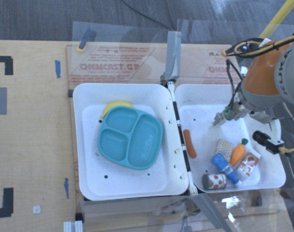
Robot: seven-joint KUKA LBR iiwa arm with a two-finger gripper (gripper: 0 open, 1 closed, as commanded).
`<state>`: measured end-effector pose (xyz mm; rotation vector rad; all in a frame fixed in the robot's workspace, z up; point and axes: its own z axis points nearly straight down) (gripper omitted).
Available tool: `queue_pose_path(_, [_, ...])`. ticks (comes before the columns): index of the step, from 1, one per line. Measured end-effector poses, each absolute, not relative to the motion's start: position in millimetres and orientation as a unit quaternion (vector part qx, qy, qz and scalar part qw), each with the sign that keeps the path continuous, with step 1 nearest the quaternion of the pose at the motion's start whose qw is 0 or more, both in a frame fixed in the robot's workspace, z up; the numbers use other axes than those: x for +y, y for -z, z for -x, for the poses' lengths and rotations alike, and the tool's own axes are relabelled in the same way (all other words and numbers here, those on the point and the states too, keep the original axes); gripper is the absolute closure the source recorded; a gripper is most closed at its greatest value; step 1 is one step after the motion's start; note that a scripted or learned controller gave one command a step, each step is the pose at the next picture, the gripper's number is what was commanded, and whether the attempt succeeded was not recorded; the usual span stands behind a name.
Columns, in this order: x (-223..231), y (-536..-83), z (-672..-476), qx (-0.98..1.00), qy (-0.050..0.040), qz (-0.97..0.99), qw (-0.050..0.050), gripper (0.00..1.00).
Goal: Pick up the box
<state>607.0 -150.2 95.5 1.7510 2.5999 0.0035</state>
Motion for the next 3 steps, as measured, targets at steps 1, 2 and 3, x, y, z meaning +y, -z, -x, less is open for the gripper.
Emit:
queue_pose_path(1, [-150, -95, -606.9, 0.83, -0.001, -0.558, 0.003, 0.0])
queue_pose_path(2, [-150, -95, -607.0, 0.83, -0.001, -0.558, 0.003, 0.0])
queue_pose_path(3, [-126, -88, -555.5, 0.834, -0.0017, -0.552, 0.004, 0.0])
